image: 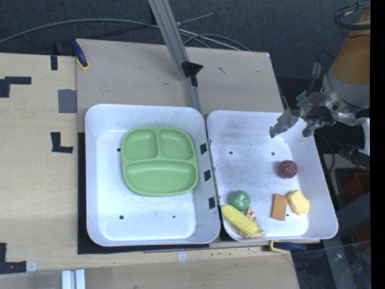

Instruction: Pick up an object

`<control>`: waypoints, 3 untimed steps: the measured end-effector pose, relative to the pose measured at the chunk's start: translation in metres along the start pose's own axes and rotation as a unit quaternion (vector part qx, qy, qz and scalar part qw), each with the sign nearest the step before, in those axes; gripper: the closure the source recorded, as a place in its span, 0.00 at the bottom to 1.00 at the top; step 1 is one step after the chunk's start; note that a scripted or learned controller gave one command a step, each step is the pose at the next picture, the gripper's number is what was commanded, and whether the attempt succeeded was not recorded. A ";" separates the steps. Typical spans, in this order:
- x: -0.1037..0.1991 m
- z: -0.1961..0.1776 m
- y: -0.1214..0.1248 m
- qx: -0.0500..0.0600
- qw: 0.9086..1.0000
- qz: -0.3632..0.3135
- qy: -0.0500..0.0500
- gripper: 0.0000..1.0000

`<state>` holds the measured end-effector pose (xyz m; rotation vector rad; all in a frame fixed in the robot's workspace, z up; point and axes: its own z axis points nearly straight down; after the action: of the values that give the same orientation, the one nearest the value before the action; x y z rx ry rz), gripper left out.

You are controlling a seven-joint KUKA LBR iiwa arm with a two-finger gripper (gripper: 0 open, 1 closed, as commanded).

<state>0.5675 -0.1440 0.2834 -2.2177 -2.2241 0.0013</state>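
Several toy foods lie in the right bin (240, 137). A dark red ball (287, 169) sits toward its right side. Along the near edge are a green round piece (239, 200), a yellow corn cob (240, 220), an orange block (279, 207) and a pale yellow piece (298, 202). My gripper (291, 129) hangs over the bin's far right corner, above and beyond the red ball. It is open, with nothing between its fingers.
The left bin (102, 209) holds a green divided plate (160, 161). A slanted metal pole (171, 35) comes down to the bins' far edge at the middle. Cables run across the dark floor behind the bench.
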 end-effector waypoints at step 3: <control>-0.011 0.120 0.008 0.004 1.000 0.001 0.000 0.00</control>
<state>0.5757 -0.1550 0.1633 -2.2155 -2.2187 0.0089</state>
